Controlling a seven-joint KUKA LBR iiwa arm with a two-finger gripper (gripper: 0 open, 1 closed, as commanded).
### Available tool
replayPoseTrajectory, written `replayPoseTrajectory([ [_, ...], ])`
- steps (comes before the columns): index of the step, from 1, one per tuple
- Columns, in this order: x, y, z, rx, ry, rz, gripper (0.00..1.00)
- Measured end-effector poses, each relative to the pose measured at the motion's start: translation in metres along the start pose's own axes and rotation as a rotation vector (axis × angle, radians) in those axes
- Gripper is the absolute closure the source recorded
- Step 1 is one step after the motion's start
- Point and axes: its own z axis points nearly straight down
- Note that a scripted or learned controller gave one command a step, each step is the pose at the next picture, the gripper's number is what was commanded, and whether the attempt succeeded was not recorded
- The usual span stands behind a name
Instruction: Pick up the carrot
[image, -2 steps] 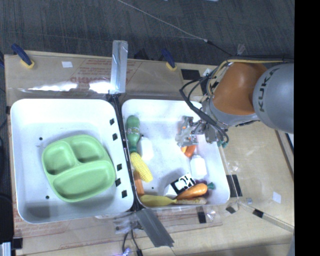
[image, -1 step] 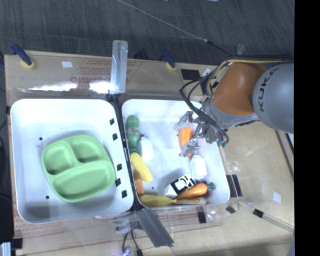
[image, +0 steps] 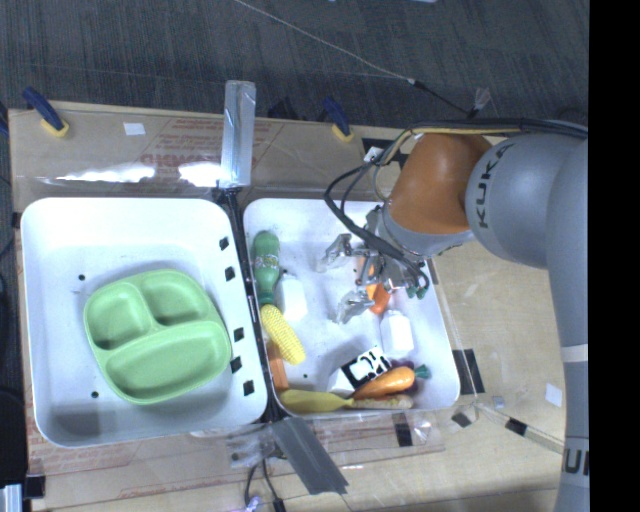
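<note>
While spread open, end effector (image: 345, 278) hovers apart from carrot (image: 386, 380).

The arm (image: 520, 200) ran off the right edge, its base cut away. Its wrist covered part of the right bin (image: 440, 345). A small orange thing (image: 377, 297) beneath the gripper (image: 350, 278) was too hidden to name. The black-and-white item (image: 365, 367) partly covered the carrot (image: 385, 381). An orange piece (image: 278, 374) lay half under the corn (image: 282, 334).
</note>
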Motion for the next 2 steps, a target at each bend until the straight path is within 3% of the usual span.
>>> replayPoseTrajectory([
  [1,-0.0026,0.0001,-0.0119,0.004,-0.012,-0.002,1.00],
  [2,-0.0024,0.0001,-0.0115,0.004,-0.011,-0.003,0.00],
])
